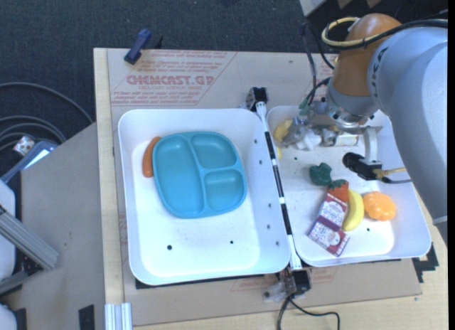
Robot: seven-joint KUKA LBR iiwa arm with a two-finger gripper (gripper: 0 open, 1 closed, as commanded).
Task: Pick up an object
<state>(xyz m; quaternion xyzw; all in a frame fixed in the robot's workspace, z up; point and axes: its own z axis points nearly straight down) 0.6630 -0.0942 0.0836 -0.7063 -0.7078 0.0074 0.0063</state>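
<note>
Camera view from above, left bin [142, 250] occupied by a blue divided plate [199, 173] over an orange item [148, 156], right bin [405, 240] filled with a banana [353, 210], an orange fruit [379, 206], a red carton [329, 224], a green piece [320, 173], hand [313, 131] lowered at its far end, grip state cannot be told.

Two white bins [192, 257]: beside the blue tray [199, 173], one orange piece [148, 158]; right of it, one banana [353, 209], one red carton [329, 224].
</note>
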